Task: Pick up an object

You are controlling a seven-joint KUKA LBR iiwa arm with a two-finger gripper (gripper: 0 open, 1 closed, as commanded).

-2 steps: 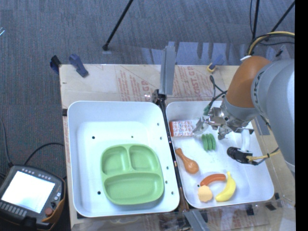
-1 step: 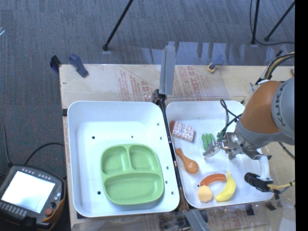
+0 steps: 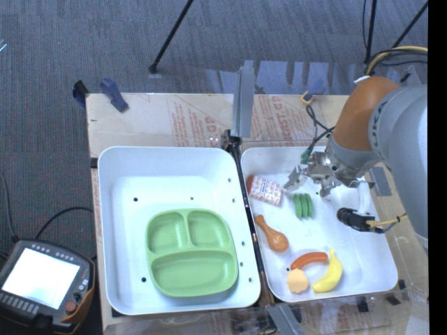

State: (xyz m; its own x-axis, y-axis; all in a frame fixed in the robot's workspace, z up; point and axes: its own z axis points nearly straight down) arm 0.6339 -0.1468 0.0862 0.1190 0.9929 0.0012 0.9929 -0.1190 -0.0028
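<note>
Banana (image 3: 329,274) apart from splayed end effector (image 3: 308,182).

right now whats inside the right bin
In the right bin: a patterned packet, green pea pod, orange spoon, sausage, banana and peach-coloured fruit. The arm covers its far right corner.

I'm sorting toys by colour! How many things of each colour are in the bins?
Green: 2, the divided tray and the bean pods
Orange: 3, spoon, sausage, round fruit
Yellow: 1, banana
Pink-patterned: 1, packet
Total: 7
</note>
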